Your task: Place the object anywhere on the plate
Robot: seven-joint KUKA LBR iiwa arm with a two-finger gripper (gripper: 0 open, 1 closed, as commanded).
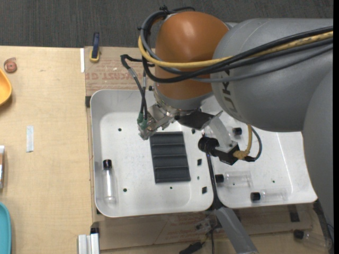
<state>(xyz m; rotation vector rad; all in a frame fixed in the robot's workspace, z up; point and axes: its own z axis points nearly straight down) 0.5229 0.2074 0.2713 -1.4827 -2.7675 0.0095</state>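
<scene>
Item: clear vial (108, 183), black-capped, lying by the left wall of the left bin (100, 120), well apart from the ribbed black slab (170, 157), which is probably the plate. Gripper (158, 121) above the slab's top end; its grip state cannot be told.

Risk: the round vial rolls off the ribs.

Markings: red print on the cardboard (114, 73), unreadable.
</scene>
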